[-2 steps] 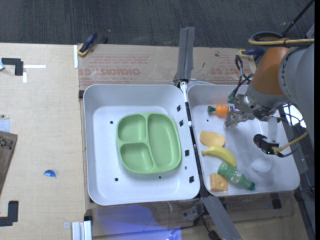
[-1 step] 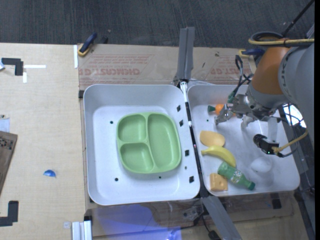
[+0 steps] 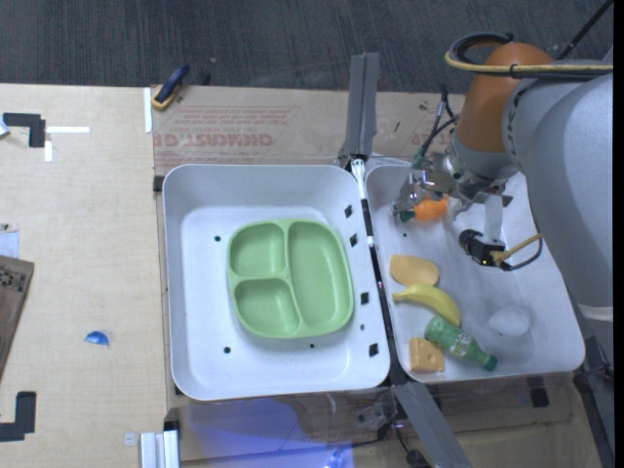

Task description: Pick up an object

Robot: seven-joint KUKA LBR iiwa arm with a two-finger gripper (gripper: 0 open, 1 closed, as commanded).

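the grey arm (image 3: pixel 570 164) reached in from the right and bent down over the back of the right bin (image 3: pixel 546 354), its orange band (image 3: pixel 497 100) sitting above the wrist and a black cable looping over the top of it. the gripper (image 3: pixel 421 203) hung low at the bin's far left corner, close to the divider between the two bins. a small orange object (image 3: pixel 432 209) lay right at the gripper's tip, touching or nearly touching it, but the wrist hardware crowded over that spot and whether the object sat between the fingers could not be told; nor could it be told whether the fingers were spread or closed.

nearer the front of the same bin lay a pale yellow slice-shaped piece (image 3: pixel 413 269), a banana (image 3: pixel 429 302) just beside it, a green bottle (image 3: pixel 460 345) tipped on its side, and a tan block (image 3: pixel 426 356) touching the bottle's near end. a faint whitish round thing (image 3: pixel 508 321) sat toward the right wall, too pale against the bin to identify. the arm's bulk covered the bin's back right part.

the left bin (image 3: pixel 195 261) held a green divided tray (image 3: pixel 291 279) lying flat near its middle.
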